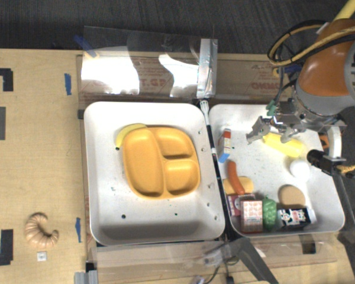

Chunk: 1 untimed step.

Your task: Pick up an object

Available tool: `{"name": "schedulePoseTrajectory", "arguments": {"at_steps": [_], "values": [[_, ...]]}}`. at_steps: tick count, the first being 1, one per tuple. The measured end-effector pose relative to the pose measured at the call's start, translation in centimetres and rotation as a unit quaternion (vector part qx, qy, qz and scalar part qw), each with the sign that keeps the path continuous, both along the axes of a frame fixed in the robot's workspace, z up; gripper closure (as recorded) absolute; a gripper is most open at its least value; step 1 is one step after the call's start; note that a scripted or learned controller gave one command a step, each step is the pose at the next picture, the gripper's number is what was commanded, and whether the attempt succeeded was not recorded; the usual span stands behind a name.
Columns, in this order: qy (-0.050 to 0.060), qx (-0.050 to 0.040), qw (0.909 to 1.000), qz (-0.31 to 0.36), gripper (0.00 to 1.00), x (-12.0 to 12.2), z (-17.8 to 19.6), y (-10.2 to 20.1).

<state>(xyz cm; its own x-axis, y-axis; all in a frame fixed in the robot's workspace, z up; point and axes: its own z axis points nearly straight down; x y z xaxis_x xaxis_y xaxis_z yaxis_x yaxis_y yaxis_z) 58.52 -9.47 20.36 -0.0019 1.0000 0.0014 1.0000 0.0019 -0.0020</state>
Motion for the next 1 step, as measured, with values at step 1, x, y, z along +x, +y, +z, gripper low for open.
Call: {"name": "schedulePoseTrajectory", "arguments": {"at_steps": [1], "values": [[-0.002,-0.0005,0.9959,-0.091,0.00,-1.25,-10.28,-9.98]]}}
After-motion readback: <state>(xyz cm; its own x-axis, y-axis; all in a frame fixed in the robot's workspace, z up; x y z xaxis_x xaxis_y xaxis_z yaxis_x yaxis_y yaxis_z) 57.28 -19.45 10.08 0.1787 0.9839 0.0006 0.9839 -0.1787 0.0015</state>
